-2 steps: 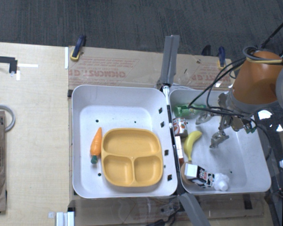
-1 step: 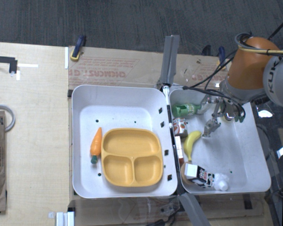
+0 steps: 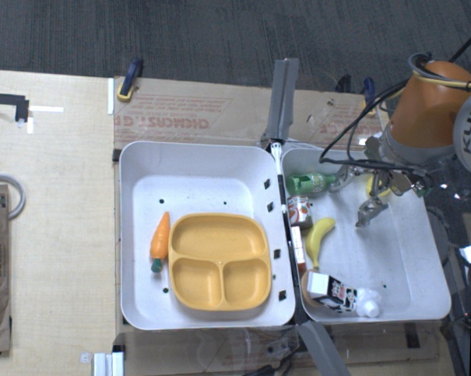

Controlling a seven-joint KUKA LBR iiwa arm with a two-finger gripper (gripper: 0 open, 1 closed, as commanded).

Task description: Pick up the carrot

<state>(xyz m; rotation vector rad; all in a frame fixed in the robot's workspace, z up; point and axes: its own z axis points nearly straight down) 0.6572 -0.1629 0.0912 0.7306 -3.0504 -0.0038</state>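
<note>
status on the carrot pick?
Gripper over right bin, nothing between its fingers. Carrot in left bin, beside plate. Divider between bins lies between gripper and carrot.

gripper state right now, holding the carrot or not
Gripper: fingers open, holding nothing, over the right bin. The carrot lies in the left bin.

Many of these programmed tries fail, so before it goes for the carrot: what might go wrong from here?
1. The carrot lies close beside the yellow divided plate near the left bin wall, so descending fingers may hit the plate rim or nudge the carrot.
2. The end effector hangs over the right bin; crossing over, it may clip the divider between bins.
</note>
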